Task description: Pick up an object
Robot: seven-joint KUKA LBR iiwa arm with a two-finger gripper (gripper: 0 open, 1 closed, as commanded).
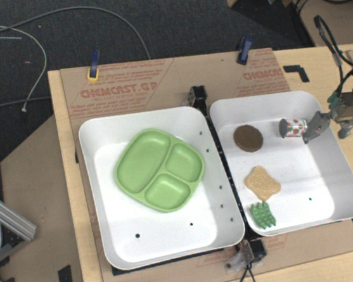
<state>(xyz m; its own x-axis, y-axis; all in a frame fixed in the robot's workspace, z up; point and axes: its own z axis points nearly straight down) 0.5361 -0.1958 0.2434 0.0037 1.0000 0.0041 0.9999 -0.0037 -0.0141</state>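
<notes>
The right bin (333, 169) holds a small red and white can (293, 128) lying on its side near the back. A round brown cookie (248, 138) sits to its left. A tan slice of toast (262, 183) and a green leafy piece (262, 215) lie toward the front left. My gripper (320, 124) reaches in low over the bin's right rim. Its tip is right beside the can's right end, touching or nearly so. The can does not look lifted.
The left bin (107, 197) holds a green divided plate (159, 169), tilted like a diamond. A black clamp (197, 95) sits at the back between the bins. Cables and the arm's wrist (351, 106) crowd the right edge.
</notes>
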